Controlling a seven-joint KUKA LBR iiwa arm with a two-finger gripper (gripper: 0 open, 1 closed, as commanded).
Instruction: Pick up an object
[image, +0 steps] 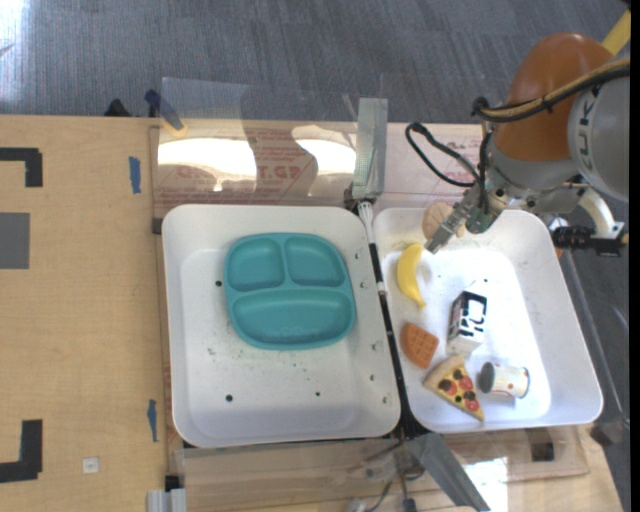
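- Picking any one item was the step in hand, and all the candidates lay in the right bin (566, 300): nearest the camera a toy pizza slice (454, 386) and a small white mug (503, 380) on its side, close together
- Behind them lay a waffle-like orange piece (420, 344) and a black-and-white carton (467, 320), then a toy banana (411, 273) by the bin's left wall
- Farthest back, a tan rounded object (435, 216) sat at the rear edge, just beside the gripper (441, 238)
- The gripper hung over the back left corner, its tip between the tan object and the banana; nothing showed between its fingers, and how far apart they stood could not be made out
- I judged the banana the handiest target: a descent straddling its narrow width, clear of the bin wall, looked soundest
- The pizza and mug seemed too crowded for a clean grasp
- The left bin (190, 330) held a teal divided plate (290, 290)
- The tan object was partly covered by the gripper, so its kind stayed unclear; the arm's upper part was cut off at the frame's edge
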